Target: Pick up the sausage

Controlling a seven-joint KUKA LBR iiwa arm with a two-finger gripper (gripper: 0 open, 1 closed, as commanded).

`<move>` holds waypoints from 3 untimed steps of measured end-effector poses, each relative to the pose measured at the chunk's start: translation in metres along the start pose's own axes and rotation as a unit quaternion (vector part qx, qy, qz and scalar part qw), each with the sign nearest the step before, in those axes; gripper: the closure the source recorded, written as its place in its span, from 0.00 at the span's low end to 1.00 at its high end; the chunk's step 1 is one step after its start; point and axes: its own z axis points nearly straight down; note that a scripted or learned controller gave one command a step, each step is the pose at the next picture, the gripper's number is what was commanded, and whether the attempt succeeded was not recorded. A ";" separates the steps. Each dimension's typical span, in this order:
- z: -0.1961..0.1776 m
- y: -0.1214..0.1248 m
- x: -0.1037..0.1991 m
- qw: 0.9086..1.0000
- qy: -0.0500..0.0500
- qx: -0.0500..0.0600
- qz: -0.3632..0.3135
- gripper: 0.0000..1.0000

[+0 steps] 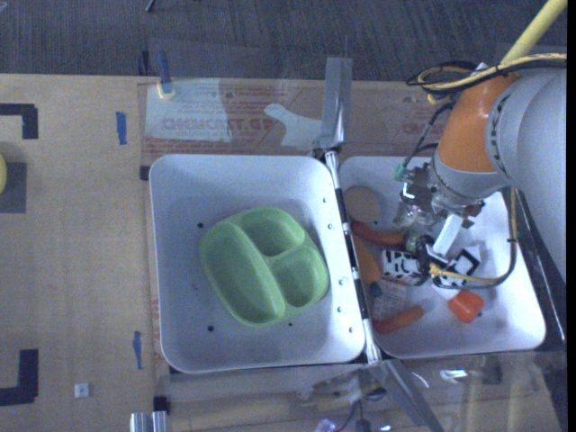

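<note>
While the pincer [416, 241] hangs low in its bin, I cannot tell how it is set. Just beside it, toward the divider, lies the sausage [376, 237], apparently ungrasped, so the pick is not yet done.

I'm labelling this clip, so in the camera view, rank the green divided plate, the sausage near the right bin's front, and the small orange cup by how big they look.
Largest to smallest:
1. green divided plate, by far
2. sausage
3. orange cup
The last two look close: the sausage is longer, the cup stubbier.
</note>
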 end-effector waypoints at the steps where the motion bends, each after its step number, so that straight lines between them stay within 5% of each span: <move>1: 0.008 0.039 0.027 0.977 0.000 -0.003 0.212 1.00; 2: 0.008 0.037 0.024 0.977 -0.002 0.000 0.214 0.00; 3: 0.008 0.037 0.024 0.977 -0.002 0.000 0.214 0.00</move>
